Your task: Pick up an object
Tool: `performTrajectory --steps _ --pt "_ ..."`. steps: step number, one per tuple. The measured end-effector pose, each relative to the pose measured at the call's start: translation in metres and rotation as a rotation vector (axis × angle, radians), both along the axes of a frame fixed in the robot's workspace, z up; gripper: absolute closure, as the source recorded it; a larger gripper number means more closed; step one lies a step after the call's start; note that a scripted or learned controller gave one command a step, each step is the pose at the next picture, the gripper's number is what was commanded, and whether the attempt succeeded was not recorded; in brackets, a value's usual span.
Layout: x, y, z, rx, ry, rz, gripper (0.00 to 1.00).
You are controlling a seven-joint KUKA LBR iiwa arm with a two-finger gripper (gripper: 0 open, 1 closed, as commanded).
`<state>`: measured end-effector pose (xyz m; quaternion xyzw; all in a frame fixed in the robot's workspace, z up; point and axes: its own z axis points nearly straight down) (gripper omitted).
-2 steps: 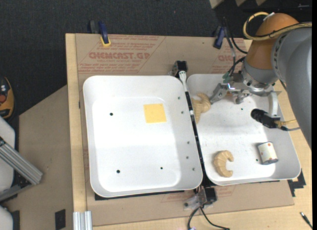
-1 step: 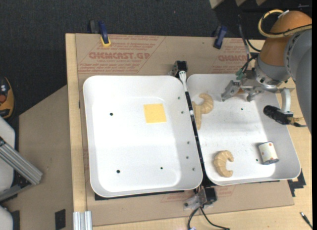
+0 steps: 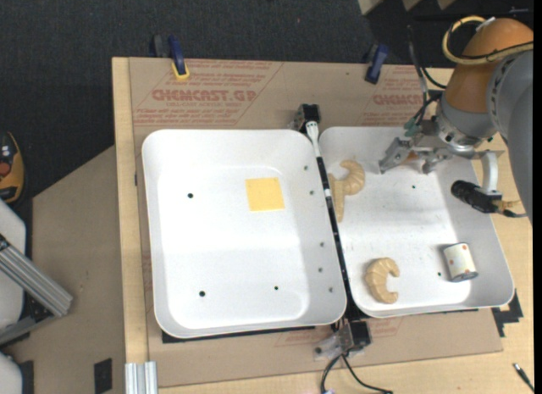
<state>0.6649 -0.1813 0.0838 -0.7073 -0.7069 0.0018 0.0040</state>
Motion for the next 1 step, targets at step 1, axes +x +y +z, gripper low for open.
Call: performTrajectory --steps 1 --pt "0.0000 -0.0019 -0.0001 0.001 0.001 0.000 0.00"
